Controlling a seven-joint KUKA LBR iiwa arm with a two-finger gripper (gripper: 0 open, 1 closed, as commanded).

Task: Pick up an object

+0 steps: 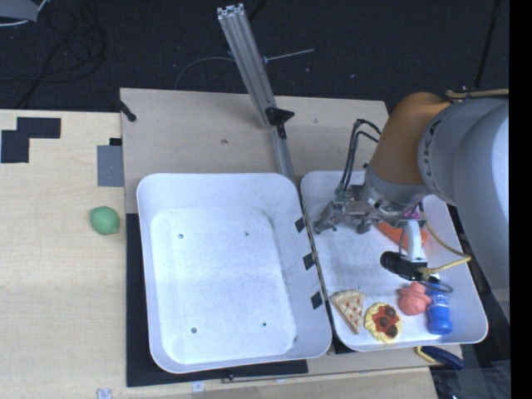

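Your gripper hangs over the upper part of the right bin; I cannot tell its opening, and nothing visibly sits in it. Target the pizza slice at lower centre-right: its long axis runs diagonally, tip toward the lower right. Descend squarely across its width.

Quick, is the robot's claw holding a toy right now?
Gripper: low over the right bin, nothing seen between its fingers; open or shut cannot be told.
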